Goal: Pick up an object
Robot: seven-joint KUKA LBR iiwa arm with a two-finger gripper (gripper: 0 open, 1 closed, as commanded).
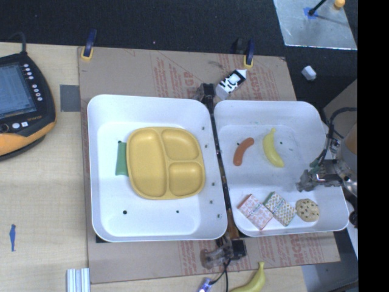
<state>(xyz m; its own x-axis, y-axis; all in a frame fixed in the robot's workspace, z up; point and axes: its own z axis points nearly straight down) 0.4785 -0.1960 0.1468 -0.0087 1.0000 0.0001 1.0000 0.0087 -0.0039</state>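
Observation:
The right bin (267, 111) holds a red-orange sausage (242, 151), a yellow banana (272, 148), two patterned packets (254, 212) (279, 208) and a cookie (307, 210). My gripper (310, 181) reaches in from the right edge and hangs low over the bin's right side, just above the cookie and to the right of the banana. Nothing shows between its fingers. The left bin (100, 163) carries a yellow divided plate (166, 162) lying over a green item (121, 158).
A teach pendant (21, 105) lies at the far left of the bench. A second banana (252, 280) lies outside the bins at the bottom edge. Clamps and a black-and-white tag (231, 81) stand along the cardboard's far edge.

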